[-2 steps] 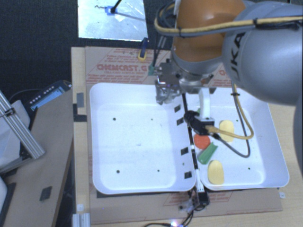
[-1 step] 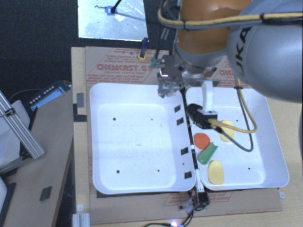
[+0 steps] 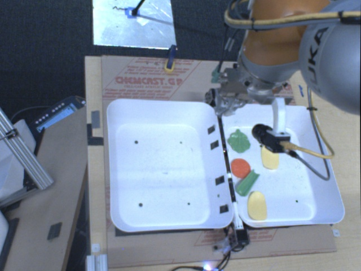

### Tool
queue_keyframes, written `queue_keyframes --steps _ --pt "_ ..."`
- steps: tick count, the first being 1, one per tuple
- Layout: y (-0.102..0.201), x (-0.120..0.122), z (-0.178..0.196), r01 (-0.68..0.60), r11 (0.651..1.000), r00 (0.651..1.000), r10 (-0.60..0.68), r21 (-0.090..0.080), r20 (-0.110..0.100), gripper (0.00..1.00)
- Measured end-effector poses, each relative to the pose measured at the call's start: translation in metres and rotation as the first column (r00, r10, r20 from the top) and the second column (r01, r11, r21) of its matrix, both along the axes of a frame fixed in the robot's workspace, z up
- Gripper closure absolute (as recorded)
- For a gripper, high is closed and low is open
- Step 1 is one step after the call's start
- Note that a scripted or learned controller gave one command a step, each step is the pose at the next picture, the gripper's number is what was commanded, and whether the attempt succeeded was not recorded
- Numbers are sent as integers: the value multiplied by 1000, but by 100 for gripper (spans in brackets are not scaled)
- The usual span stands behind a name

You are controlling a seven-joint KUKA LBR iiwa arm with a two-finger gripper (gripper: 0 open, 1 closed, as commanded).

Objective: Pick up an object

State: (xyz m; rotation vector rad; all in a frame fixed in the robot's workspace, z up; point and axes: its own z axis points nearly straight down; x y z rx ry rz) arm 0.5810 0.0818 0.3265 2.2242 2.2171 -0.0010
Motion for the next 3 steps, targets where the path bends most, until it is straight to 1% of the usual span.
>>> queue_keyframes --steps 1,2,3 --pt "-6 5 27 -4 1000 1000 4 2 4 100" --pt "0 81 32 -8 1000 1000 8 1 9 100" --pt "41 88 33 -9 1000 1000 9 2 4 100"
